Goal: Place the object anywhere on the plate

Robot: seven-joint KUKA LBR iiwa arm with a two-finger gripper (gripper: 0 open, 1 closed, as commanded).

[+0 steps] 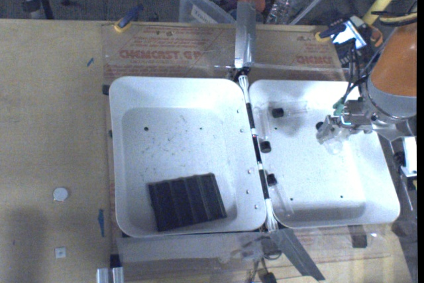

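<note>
- Task object: taken to be the small clear item with a dark end [277, 113]. It lies on the floor of the right bin [371, 212], in that bin's far part, toward the bench's far edge and close to the divider between the bins. Its clear body is faint against the white, so its outline is uncertain.
- Relative to the gripper: the item sits to the view's left of the gripper [329, 131] and slightly farther back. The two are near each other but apart, with bare bin floor between them.
- Gripper: low over the middle of the right bin, at the end of the arm [397, 69] that reaches in from the view's right. Its tip is pale and blurred against the bin. Cannot tell how far open it is, or whether it holds or touches anything.
- Plate: taken to be the dark ribbed slab [187, 201]. It lies flat in the left bin [132, 103], at that bin's near side toward the bench's near edge, well apart from the item and the gripper.
- Counts:
  - white bins: 2, side by side and touching along the divider
  - dark ribbed slab: 1
  - clear dark-ended item: 1
  - black clips on the divider [265, 146]: 2
  - arm: 1
  - gripper: 1
- Bench [53, 109]: one small pale disc [60, 194] lies on the bare surface near its left edge.
</note>
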